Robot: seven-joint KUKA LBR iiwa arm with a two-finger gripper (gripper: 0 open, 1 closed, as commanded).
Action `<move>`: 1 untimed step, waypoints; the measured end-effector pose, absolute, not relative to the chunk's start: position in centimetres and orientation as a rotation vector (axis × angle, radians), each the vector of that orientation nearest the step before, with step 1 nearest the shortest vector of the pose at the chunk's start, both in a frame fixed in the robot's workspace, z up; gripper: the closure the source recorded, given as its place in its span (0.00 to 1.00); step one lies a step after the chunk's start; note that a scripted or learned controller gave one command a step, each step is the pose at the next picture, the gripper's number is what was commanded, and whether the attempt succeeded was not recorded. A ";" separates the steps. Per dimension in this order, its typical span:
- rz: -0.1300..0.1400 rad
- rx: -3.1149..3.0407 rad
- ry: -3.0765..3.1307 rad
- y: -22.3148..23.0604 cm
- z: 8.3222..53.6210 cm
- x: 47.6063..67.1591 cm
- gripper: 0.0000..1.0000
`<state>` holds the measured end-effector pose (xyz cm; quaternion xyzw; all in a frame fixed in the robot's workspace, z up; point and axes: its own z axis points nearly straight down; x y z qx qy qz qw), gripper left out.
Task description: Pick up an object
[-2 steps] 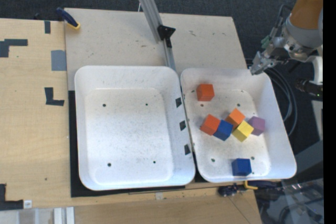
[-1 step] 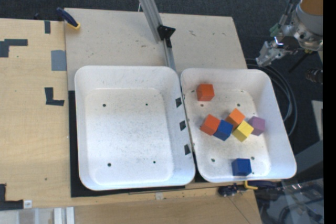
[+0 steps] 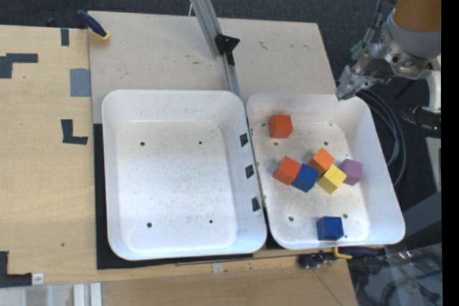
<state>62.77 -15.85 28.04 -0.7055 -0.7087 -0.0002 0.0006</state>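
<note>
A dark blue cube [image 3: 330, 227] sits nearest the camera, close to the front wall of the right-hand shallow white plastic bin [image 3: 378, 147]. Behind it, four small blocks cluster together: a red-orange cube [image 3: 287, 170] touching a blue cube [image 3: 305, 178], a yellow cube [image 3: 331, 178] just beside a purple cube [image 3: 351, 171], and an orange cube [image 3: 323, 158] behind them. Farther back, a lone orange-red cube [image 3: 280, 126] stands apart. The left-hand white bin [image 3: 172, 100] lies alongside on the pale wooden tabletop [image 3: 143, 46]. At the right bin's far corner hangs the grey arm's gripper [image 3: 346, 87], carrying nothing; whether it is released or clenched cannot be told.
</note>
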 end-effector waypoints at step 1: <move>0.000 -2.213 -2.227 -10.6 28.1 60.3 1.00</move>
